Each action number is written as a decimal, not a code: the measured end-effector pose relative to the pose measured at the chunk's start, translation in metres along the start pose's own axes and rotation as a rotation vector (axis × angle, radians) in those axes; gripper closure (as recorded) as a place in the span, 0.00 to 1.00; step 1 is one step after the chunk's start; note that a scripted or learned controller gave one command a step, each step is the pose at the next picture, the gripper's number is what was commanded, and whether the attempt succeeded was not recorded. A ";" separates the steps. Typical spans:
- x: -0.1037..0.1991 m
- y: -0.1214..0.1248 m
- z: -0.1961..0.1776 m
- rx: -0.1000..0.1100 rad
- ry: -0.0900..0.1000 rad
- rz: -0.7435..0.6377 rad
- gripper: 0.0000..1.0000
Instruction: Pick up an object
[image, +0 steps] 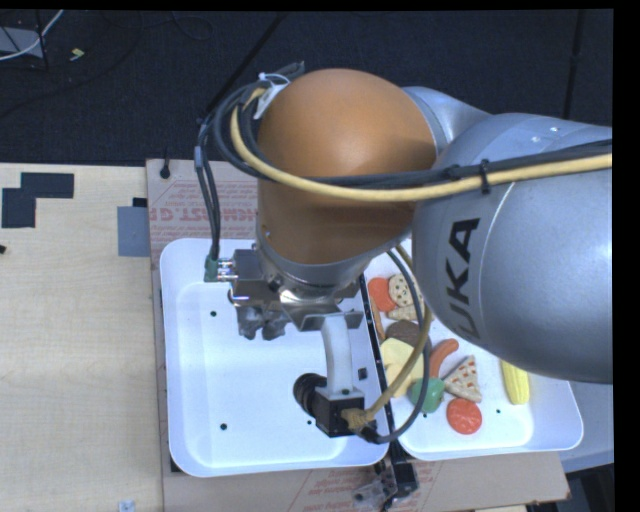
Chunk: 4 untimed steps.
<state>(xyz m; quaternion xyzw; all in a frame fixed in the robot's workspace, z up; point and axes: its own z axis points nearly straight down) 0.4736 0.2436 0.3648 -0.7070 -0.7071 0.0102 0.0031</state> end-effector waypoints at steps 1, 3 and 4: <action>-0.001 0.001 -0.082 -0.022 0.012 -0.001 1.00; 0.000 0.000 -0.024 -0.001 0.000 0.000 1.00; -0.002 0.001 -0.110 -0.023 0.012 -0.001 1.00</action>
